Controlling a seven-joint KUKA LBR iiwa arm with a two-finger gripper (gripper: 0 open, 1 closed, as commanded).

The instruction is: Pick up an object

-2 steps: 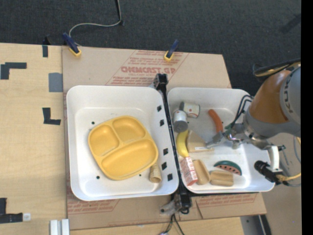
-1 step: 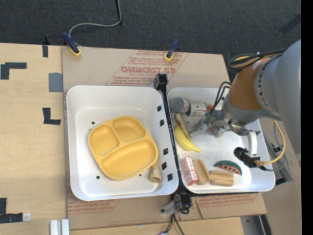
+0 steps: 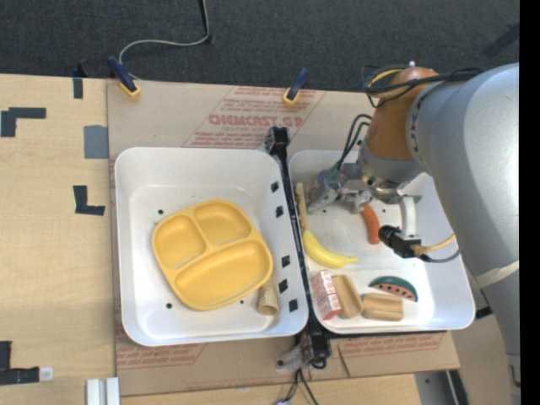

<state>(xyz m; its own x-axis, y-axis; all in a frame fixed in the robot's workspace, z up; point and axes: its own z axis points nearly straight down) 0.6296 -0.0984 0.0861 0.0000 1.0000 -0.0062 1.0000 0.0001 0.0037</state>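
Observation:
My gripper hangs low over the back left part of the right bin, below the arm's orange band. An orange carrot lies just to its right. A yellow banana lies in front of it, apart from it. Along the bin's front are a pink wrapped snack, two bread-coloured rolls and a watermelon slice. I see nothing held in the gripper.
The left bin holds a yellow divided plate and a small tan cylinder at its front right. A black divider separates the bins. The grey arm covers the right bin's far right side. Two clamps pin the cardboard at the back.

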